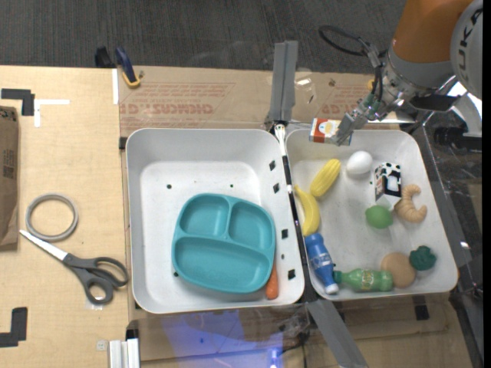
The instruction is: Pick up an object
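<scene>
A small carton (324, 130) is seen pinched in the claw (343, 133); judged light, stiff; best gripped across flat sides

Dark carpeted floor (207, 10) behind a cardboard-topped bench (69, 175).

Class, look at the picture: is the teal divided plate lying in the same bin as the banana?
No. The teal plate lies in the left bin, while the banana lies in the right bin.
</scene>
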